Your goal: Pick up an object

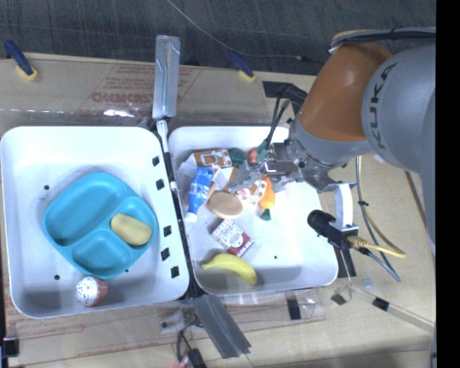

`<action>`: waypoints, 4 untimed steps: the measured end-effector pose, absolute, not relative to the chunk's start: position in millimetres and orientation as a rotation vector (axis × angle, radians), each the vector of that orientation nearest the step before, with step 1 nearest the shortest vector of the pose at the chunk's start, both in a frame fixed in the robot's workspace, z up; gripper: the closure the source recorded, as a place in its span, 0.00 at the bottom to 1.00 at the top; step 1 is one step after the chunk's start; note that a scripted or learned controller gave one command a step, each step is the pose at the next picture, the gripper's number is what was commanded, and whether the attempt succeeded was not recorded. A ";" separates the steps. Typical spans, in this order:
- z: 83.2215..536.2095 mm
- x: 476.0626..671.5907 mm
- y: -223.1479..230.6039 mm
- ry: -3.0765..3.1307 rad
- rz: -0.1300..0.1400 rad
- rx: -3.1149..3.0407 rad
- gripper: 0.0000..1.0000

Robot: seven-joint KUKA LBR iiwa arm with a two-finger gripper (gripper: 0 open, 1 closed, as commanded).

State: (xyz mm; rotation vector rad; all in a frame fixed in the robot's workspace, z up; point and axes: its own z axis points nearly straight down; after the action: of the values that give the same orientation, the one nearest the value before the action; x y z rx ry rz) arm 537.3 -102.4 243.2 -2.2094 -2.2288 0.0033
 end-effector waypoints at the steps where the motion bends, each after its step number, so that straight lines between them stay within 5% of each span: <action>1: 103.1 518.1 -121.3 -2.229 0.000 -2.212 0.00; 3: 92.1 603.1 -148.6 -2.374 0.007 -2.053 0.00; 4: 113.7 639.0 -100.7 -2.546 0.008 -1.839 0.00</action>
State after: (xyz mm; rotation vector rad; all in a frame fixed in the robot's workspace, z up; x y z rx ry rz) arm 639.0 -100.7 113.7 -1.8391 -2.5460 0.0078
